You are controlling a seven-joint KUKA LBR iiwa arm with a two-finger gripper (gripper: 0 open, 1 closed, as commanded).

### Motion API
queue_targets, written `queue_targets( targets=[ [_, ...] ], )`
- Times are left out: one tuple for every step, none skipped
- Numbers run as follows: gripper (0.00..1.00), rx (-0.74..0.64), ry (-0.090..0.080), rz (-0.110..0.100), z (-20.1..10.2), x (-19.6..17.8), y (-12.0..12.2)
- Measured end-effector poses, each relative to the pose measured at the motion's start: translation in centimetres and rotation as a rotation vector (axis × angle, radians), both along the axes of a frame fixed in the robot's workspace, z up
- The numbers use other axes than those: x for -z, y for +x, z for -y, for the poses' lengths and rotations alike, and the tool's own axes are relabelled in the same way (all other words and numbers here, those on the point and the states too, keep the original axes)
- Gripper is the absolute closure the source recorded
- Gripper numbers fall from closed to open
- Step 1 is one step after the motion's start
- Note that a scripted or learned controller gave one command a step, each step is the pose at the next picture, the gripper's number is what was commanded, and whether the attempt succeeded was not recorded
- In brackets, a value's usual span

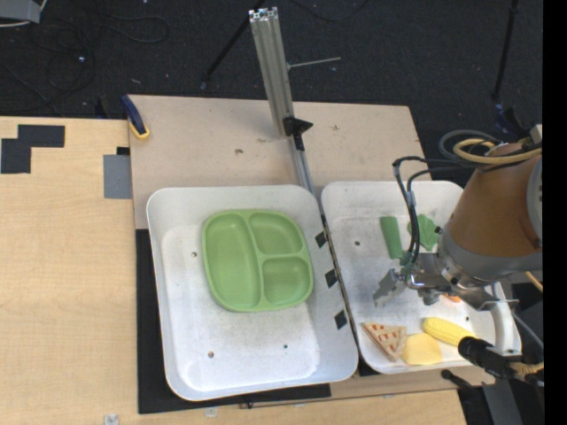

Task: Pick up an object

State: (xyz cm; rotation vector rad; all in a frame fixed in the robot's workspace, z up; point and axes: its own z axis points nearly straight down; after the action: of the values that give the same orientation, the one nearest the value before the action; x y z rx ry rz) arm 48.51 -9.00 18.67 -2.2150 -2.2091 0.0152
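While the hand (394, 288) hangs low over the right white bin (354, 204), its fingers apparently spread and pinching nothing, the flat green plastic strip (391, 236) lies just beyond it, long axis running up-bin. Nearer the front lie a pizza-slice toy (384, 337) and yellow corn cob (448, 331).

Green divided plate (258, 260) in left bin (177, 343); alu. post (275, 69) behind, upright.

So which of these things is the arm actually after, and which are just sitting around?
Part of the job, all in the right bin:
- green block
- pizza slice toy
- yellow corn toy
- yellow piece
- gripper

Just lying about:
- green divided plate in the left bin
- metal post
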Motion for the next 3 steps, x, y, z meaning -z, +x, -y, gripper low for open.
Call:
queue_targets(
  targets=[
    [0.0, -0.002, -0.001, 0.012, 0.0, -0.5, 0.3],
    [0.0, -0.002, 0.0, 0.007, 0.2, 5.5, 0.9],
    [0.0, -0.002, 0.0, 0.015, 0.2, 9.5, 1.0]
  ],
)
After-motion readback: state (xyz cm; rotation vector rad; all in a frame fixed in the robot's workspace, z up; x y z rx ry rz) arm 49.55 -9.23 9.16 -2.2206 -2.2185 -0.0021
